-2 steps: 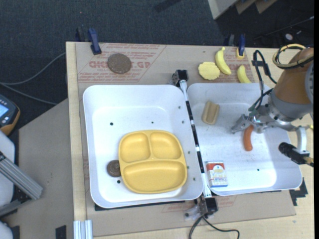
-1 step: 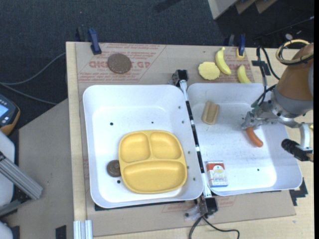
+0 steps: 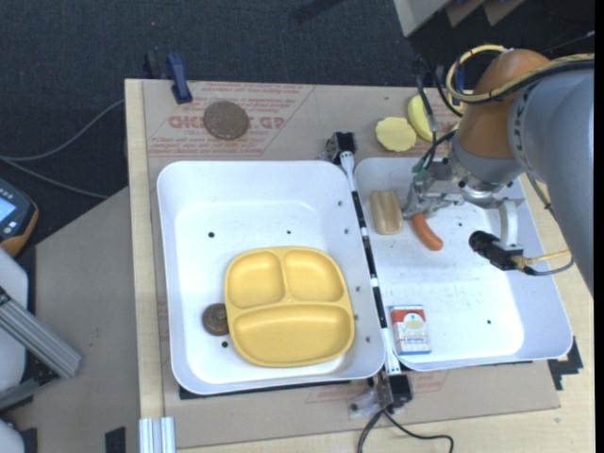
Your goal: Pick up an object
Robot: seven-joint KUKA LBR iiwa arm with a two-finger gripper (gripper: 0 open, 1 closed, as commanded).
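My gripper [image 3: 422, 202] is low in the right bin [image 3: 528, 333], near its back left part. Just below it lies a small orange sausage-shaped piece [image 3: 428, 234], whose upper end sits right at the gripper's tip. Left of the gripper, close to the bin's left wall, a tan block [image 3: 385, 212] lies flat. A small red and white box [image 3: 410, 329] rests near the front left corner of this bin. The view does not show anything held.
The left bin [image 3: 189, 206] holds a yellow divided plate [image 3: 286, 305] and a brown round piece [image 3: 215, 319] beside it. Two yellow items [image 3: 396, 133] lie on the bench behind the right bin. A brown disc [image 3: 226, 119] and a blue clamp [image 3: 176, 76] sit at the back left.
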